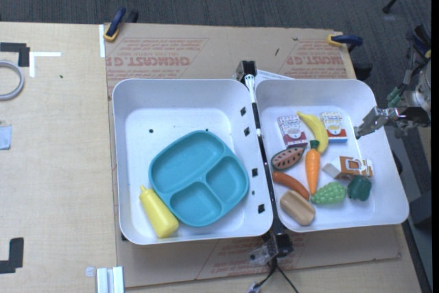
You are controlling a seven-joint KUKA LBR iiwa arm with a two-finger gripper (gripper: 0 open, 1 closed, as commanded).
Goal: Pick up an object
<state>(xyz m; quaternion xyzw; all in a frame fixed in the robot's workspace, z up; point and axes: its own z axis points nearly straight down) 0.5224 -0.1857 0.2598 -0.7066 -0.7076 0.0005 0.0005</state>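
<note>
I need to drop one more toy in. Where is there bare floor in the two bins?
Left white bin: bare floor behind the teal divided plate and along its left wall. Right white bin: crowded centre; bare strip behind the yellow toy banana.

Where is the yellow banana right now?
The banana lies in the right bin, near its far wall, between two small red-and-white packets and just above the carrot.

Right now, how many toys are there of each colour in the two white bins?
Yellow: 2, a plastic mustard bottle and a banana
Orange: 2, a carrot and a sausage
Green: 2, a bumpy vegetable and a dark pepper
Blue: 1, a divided plate
Total: 7, not counting the brown and mixed-colour toys.
</note>
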